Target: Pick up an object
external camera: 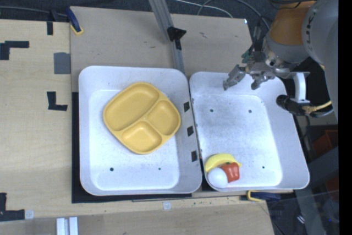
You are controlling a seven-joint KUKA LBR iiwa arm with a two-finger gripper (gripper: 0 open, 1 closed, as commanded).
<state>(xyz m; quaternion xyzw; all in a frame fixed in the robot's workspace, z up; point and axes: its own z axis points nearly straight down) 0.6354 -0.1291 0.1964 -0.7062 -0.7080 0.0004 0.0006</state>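
Observation:
In the near left corner of the right bin (pixel 275 140) lies a small cluster: a yellow banana-shaped piece (pixel 218 160), a white ball (pixel 218 177) and a red piece (pixel 232 172), all touching. My gripper (pixel 242 80) hangs over the far edge of that bin, well away from the cluster. Its two fingers are spread apart with nothing between them. A yellow three-compartment plate (pixel 142 116) rests in the left bin (pixel 93 135).
A grey metal pole (pixel 159 5) slants across the bench behind the bins. Cables (pixel 220 5) trail on the bench near the arm. Black clips (pixel 187 130) sit along the seam between the bins.

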